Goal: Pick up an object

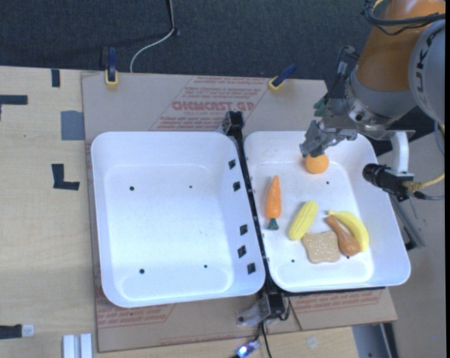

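The bench (31, 222) is a pale wooden surface with a sheet of brown cardboard (203, 103) laid across it, held at the far edge by two clamps. On the cardboard sit two shallow white bins side by side, touching along a dark seam in the middle. The left bin (106, 200) shows just a few small dark dots on its floor. The right bin (381, 274) holds all the play food.

The arm (404, 43), grey with an orange band, comes in from the right and bends down over the far part of the right bin. Its end effector (316, 146) hangs directly above a small orange fruit (317, 163), right at the fruit's top; whether it is open, closed or gripping the fruit cannot be told from this angle.

The orange fruit lies near the far side of the right bin. Nearer the front, a banana (355, 228) curves along the right side, with a brownish sausage-like piece (346, 239) lying against it. A slice of bread (321, 247) sits just in front of them, touching the lower end of an ear of corn (302, 220). A carrot (273, 198) lies lengthwise to the left of the corn, close to the seam between the bins, its green tip pointing toward the front.
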Robot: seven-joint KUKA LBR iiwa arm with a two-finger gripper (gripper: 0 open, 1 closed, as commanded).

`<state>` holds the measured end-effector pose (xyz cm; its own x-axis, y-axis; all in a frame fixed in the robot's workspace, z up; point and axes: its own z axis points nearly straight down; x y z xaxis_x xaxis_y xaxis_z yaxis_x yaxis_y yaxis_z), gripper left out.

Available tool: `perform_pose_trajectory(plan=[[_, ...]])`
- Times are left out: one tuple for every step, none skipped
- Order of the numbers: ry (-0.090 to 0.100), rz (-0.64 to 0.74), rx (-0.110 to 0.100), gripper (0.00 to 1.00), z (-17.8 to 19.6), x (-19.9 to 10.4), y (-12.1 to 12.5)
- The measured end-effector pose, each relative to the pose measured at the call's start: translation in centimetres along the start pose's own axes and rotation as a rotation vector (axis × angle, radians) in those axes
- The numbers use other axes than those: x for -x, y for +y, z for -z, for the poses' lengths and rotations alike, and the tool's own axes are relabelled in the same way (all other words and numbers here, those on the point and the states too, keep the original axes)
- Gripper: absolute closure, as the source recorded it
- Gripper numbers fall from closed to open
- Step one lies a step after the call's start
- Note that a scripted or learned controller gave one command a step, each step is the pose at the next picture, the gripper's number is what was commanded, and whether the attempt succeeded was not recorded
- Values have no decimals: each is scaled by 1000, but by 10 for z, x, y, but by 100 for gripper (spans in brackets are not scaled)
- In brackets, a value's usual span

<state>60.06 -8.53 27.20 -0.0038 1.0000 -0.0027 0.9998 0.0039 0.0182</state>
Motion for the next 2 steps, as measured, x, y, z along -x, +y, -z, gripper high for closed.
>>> perform_pose_trajectory(plan=[[3,-1,-21,100,-6,-40,-26],[4,1,-21,100,3,-73,-60]])
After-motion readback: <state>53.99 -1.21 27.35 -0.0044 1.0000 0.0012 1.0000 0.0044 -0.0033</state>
